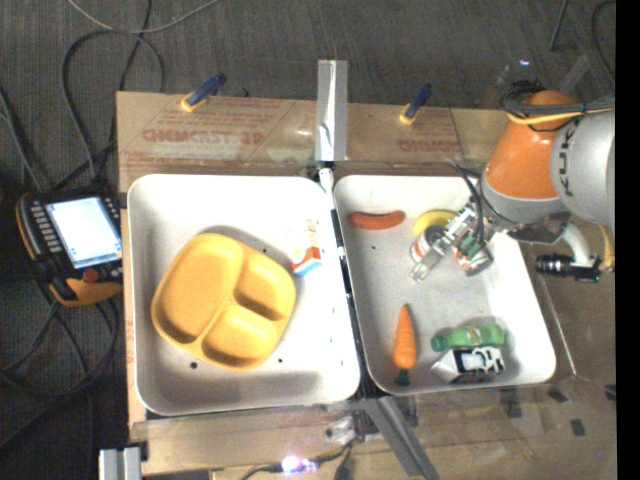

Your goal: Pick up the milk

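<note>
Camera view
Gripper (pixel 436 251): over right bin (pixel 530 298), beside banana (pixel 432 221); jaw state cannot be told.
Milk carton (pixel 471 361): lying at right bin's front, near carrot (pixel 403 339).
Left bin (pixel 150 268): yellow divided tray (pixel 225 300).

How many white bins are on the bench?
2: the left bin holds a yellow tray; the right bin holds a carrot and other items.

Yellow tray (pixel 225 300), orange carrot (pixel 403 337), red sausage (pixel 377 220), white bins (pixel 150 368), green-topped milk (pixel 470 350)
</note>
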Tool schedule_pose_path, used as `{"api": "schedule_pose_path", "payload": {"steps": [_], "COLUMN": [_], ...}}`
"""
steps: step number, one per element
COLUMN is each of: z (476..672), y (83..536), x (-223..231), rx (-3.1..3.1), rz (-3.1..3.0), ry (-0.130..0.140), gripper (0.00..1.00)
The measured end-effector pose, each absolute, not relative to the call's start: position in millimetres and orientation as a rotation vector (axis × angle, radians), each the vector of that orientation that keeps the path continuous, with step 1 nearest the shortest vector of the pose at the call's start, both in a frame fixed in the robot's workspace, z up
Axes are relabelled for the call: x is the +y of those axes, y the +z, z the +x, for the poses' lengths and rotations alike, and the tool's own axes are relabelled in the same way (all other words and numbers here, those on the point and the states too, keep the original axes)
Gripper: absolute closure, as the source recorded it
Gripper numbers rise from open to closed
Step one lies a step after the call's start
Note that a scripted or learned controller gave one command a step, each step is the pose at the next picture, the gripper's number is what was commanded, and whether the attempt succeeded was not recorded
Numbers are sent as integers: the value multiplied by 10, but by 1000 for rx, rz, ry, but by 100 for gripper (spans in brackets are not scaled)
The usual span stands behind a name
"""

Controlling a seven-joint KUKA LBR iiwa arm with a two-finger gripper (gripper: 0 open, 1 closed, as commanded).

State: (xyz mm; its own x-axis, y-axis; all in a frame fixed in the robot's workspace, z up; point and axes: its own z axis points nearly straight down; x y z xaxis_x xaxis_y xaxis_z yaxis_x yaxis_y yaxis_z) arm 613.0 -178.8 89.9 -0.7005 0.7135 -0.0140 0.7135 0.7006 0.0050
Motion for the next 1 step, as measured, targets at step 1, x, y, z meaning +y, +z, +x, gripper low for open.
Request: {"api": "schedule_pose_path", "payload": {"steps": [1], "z": [6580], "y": [936], "x": [-1992], "rx": [2908], "rz": [1300], "ry": [-3], "gripper": [0]}}
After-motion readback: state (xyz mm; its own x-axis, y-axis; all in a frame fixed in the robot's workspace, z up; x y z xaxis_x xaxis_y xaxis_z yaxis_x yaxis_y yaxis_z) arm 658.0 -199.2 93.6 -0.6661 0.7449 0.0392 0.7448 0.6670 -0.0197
